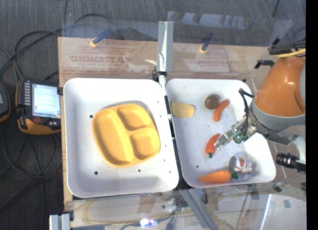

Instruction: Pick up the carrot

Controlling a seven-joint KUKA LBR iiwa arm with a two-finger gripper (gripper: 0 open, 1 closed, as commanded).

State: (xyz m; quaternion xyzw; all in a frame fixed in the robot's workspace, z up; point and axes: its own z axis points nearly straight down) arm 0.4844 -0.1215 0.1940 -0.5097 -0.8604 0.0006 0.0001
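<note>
Lying near the front edge of the right bin (258, 172), the carrot (215, 177) is seen beside a small can (241, 165). Farther back, the gripper (222, 140) is poised beside a red pepper (212, 144); its opening cannot be told.

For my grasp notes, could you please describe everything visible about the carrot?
The carrot is a smooth orange taper, plastic-looking, lying flat and roughly level near the front edge of the right bin. Its thick end, tipped with green, lies right beside a small can; whether they touch is unclear. The gripper is above it, apart.
</note>
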